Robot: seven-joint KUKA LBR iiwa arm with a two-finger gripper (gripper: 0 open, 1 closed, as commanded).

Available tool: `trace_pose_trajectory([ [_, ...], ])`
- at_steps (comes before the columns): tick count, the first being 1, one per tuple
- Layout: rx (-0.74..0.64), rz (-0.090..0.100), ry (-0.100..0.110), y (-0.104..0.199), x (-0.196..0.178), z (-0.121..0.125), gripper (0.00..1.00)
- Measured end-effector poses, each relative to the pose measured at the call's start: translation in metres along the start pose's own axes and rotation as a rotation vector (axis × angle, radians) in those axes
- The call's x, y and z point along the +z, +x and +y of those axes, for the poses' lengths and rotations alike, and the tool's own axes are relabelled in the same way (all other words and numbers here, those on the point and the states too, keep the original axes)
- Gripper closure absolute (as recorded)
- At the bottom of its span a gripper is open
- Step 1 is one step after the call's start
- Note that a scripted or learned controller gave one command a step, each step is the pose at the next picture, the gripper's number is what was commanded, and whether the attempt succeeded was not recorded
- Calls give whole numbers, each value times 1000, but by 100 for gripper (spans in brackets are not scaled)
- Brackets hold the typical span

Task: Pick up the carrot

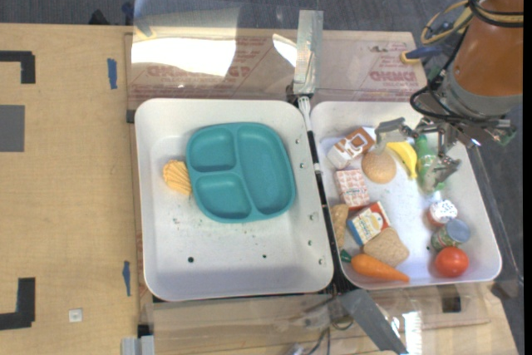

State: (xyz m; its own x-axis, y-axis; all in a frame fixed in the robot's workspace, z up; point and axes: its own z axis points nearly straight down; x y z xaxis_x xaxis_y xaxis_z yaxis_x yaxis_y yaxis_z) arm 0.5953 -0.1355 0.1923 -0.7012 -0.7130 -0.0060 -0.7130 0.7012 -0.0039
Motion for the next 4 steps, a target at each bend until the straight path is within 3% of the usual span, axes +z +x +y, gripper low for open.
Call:
trace_pose_trajectory([
  [1,-315,1,-5,8,26,30,0],
  [2,-474,-2,10,34,-266,87,0],
  [3,-833,0,-7,63,-177,97,0],
  [4,-1263,-1,-14,99,-98,65,0],
])
